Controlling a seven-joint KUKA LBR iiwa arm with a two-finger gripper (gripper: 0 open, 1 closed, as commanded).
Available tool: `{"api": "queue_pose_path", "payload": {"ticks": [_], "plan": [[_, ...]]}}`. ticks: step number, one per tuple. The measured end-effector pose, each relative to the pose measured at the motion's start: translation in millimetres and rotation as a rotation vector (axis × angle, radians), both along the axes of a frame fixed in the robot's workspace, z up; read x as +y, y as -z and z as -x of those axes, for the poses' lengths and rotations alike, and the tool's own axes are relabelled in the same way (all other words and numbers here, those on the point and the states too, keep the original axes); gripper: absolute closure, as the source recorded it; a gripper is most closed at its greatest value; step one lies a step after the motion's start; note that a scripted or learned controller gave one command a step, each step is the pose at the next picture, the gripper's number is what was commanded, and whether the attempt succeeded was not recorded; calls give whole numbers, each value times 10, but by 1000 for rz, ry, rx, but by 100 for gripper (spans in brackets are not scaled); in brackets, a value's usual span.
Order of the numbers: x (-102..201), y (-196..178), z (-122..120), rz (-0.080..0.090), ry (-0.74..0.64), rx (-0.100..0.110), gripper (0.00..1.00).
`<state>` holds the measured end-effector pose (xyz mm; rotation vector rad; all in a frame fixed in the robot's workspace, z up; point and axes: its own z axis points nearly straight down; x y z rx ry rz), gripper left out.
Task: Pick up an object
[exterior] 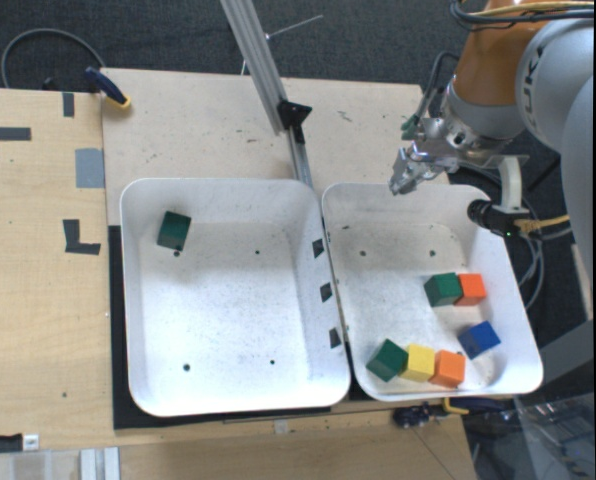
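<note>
Above right bin's (498, 268) far rim hung the hand (410, 180), nothing gripped, open/closed unclear; blocks (443, 290) lay nearer, w/ approach pending.

Grey arm (568, 68) (orange band, black cables)

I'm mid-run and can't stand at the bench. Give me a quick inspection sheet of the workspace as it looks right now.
Surface: wooden bench carrying a left bin and a right bin, both white and speckled.
Job's things: left bin holds one dark green block. Right bin holds a green block touching an orange block, a blue block, and a front row of green block, yellow block, orange block.
Clutter: grey tape patches on the bench.
Grippers: gripper hangs over the right bin's far edge, nothing seen in it.
Cables: black cable loop far left; cables by the arm.
Surroundings: slanted metal post.
</note>
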<state>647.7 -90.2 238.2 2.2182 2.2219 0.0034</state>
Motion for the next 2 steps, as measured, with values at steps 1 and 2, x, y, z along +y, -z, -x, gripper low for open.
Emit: {"api": "queue_pose_path", "payload": {"ticks": [1,2], "plan": [[579,-62,-66,-2,-5,3,100],[1017,-23,-29,-1,-4,5,100]]}}
